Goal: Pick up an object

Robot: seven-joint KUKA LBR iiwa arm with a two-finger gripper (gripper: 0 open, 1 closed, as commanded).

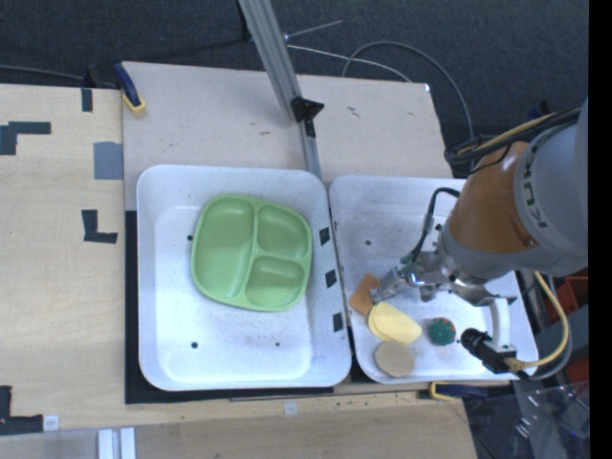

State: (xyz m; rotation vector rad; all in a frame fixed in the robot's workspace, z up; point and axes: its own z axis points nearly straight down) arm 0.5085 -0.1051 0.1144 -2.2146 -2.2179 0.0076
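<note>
- Left bin (163,285): white, speckled with dark flecks.
- Divided plate (252,252) inside the left bin: light green.
- Right bin (382,208), beside the left bin: white, flecked.
- Objects in the right bin's near corner: an orange piece (361,295), a pale yellow lump (394,323), a tan disc (393,359), a small teal and red item (441,331).
- Arm (516,208): grey with an orange band.
- Table (57,208): pale wood with grey tape marks.

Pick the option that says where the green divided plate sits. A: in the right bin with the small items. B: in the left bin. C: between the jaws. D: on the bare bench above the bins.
B: the green divided plate lies flat inside the left bin, alone.
</note>
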